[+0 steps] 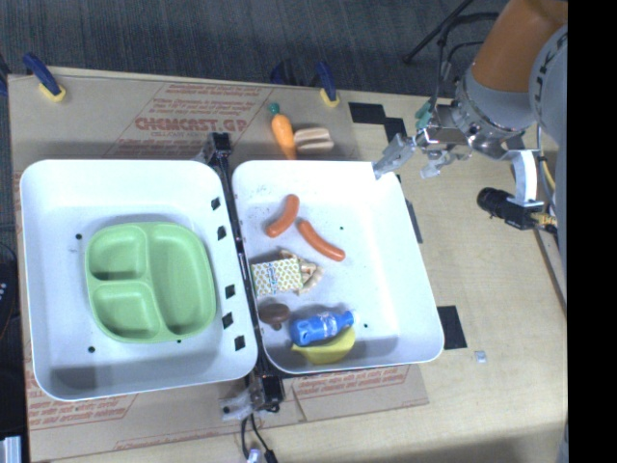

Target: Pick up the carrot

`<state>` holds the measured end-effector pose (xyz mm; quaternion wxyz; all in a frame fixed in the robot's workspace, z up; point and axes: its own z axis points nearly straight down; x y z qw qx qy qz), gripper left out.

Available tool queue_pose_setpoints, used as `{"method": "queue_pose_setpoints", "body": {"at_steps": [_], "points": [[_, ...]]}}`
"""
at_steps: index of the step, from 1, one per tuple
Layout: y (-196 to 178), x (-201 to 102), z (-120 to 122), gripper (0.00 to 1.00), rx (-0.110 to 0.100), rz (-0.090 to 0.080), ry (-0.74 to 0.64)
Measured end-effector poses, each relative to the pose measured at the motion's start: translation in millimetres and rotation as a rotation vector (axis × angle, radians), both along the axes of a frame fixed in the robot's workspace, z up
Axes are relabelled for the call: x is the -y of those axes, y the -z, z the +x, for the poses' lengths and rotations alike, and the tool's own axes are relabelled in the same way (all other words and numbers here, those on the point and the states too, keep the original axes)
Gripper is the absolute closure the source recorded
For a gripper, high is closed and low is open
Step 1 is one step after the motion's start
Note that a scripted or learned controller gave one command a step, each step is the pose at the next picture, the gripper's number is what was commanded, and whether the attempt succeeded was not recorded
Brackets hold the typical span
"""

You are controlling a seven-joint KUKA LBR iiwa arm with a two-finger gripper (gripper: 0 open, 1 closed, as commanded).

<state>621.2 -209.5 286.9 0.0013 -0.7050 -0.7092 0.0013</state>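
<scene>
I see the carrot (281,132) lying on the desk (482,287) just beyond the right bin's (410,258) far rim, beside a hot-dog bun (313,141). My pincer (393,157) hovers well to its right, over that bin's far corner. Its fingers are blurred, so I cannot tell their spread.

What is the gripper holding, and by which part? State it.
Nothing. The gripper hangs over the right bin's far corner, nothing between its fingers. The carrot lies outside the bins, apart from it.
</scene>
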Motion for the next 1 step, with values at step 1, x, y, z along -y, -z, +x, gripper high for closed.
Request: {"method": "queue_pose_setpoints", "body": {"at_steps": [1], "points": [[146.9, -0.2, 13.9, 0.0, -0.004, 0.001, 0.172]]}}
